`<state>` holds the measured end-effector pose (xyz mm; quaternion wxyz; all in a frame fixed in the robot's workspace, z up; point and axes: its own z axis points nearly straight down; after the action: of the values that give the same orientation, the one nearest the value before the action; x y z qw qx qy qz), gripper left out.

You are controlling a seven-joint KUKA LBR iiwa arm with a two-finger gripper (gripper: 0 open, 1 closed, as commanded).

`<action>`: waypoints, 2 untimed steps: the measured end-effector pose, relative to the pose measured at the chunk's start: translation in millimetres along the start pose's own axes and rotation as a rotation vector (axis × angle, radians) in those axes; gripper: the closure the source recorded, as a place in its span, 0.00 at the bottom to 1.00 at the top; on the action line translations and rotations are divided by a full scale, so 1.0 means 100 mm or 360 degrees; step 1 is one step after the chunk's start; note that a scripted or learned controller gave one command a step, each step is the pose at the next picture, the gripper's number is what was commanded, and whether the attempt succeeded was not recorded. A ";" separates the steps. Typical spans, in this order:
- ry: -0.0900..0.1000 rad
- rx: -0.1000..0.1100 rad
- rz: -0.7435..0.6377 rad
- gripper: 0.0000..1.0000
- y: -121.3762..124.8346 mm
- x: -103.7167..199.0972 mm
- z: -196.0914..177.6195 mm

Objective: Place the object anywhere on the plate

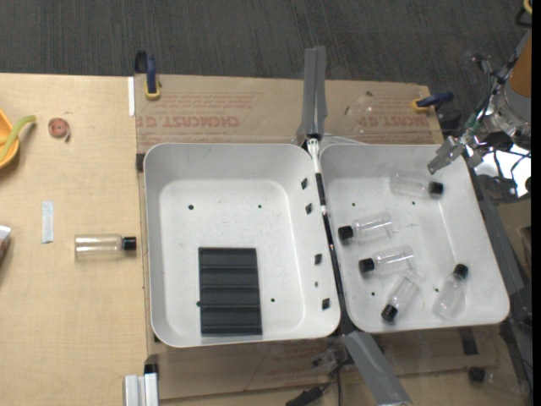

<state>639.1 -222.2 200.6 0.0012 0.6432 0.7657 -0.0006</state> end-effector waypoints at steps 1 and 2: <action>0.0000 -0.0001 -0.0230 0.00 0.20 -0.03 -1.09; 0.0001 0.0000 -0.0318 0.00 -0.27 0.04 -2.22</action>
<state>611.4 -222.2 422.9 0.0009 0.5636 0.8260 -0.0006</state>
